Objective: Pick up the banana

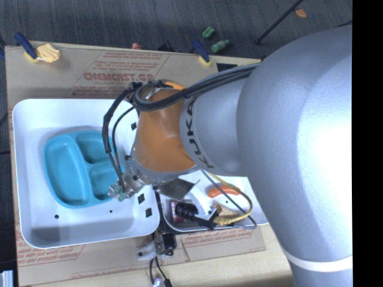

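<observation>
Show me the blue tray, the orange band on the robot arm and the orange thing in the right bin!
Blue tray [72,169]: camera view, on its large left compartment.
Orange band [158,136]: camera view, on the middle of the band's curved surface.
Orange thing [218,191]: camera view, on its visible middle, in the right bin [248,187].

Cardboard-topped bench [114,70], two white bins [30,160] side by side

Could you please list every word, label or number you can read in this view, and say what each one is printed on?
"KUKA", only partly visible, on the arm beside its orange band.
Large red lettering on the cardboard behind the left bin: looks like "CHEMCAST GP", but blurred, so uncertain.
Smaller red lines of print around it and along the cardboard's front edge: too small to read.
</observation>
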